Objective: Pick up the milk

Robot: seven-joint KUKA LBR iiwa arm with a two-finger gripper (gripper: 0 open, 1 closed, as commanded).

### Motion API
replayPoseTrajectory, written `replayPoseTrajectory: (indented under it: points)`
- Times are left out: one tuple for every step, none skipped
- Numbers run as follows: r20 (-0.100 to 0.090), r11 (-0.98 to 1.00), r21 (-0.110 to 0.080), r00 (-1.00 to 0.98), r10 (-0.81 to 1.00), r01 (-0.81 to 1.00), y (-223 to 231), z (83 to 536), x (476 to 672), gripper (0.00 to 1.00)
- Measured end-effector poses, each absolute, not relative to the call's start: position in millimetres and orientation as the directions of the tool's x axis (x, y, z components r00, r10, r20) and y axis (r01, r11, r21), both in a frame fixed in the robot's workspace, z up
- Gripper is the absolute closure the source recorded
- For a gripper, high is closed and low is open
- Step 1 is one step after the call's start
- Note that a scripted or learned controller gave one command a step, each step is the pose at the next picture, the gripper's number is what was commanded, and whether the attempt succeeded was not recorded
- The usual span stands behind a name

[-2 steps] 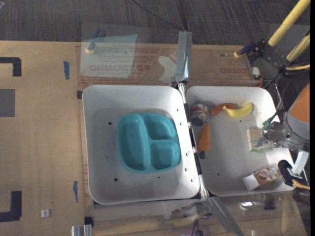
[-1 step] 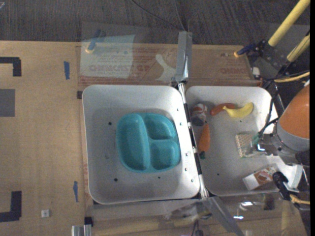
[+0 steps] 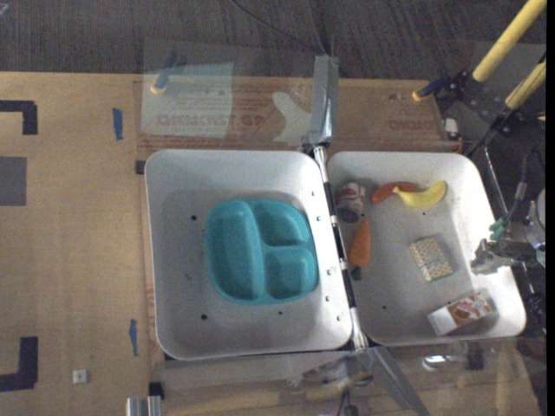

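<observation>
The small white-and-orange milk carton point(image 3: 463, 312) lies on its side at the near edge of the right-hand shallow white bin point(image 3: 486, 180), just below the gripper point(image 3: 496, 251) and a little to its left — near it, not touching. The gripper shows at the bin's right rim as a pale metal cluster with a green fitting; whether it is spread or closed I cannot tell, and nothing is seen in its grasp. To the gripper's left lies a square checked packet point(image 3: 432, 258). Further left, by the dividing wall, an orange carrot-shaped toy point(image 3: 360, 243) lies lengthwise, with a small brown-and-white cup point(image 3: 350, 200) above it. Up and left of the gripper a yellow banana point(image 3: 421, 195) rests against a reddish curved piece point(image 3: 388, 191). Well to the left — in the other white bin point(image 3: 173, 189) — sits a teal plastic divided plate point(image 3: 259, 250).
</observation>
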State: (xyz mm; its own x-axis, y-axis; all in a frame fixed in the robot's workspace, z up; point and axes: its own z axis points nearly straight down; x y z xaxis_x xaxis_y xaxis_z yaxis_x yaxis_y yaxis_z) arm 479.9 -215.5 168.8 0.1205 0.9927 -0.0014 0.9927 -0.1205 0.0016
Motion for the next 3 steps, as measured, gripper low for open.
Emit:
replayPoseTrajectory:
  points:
    - [-0.002, 0.023, 0.005, -0.023, 1.0, 1.0, -173.7, 88.8, 480.7, 0.0]
    - [-0.002, -0.034, 0.002, 0.034, 0.999, 0.999, -223.4, 93.9, 479.3, 0.0]
    - [-0.004, -0.037, 0.005, 0.037, 0.999, 0.999, -225.0, 103.6, 479.2, 1.0]
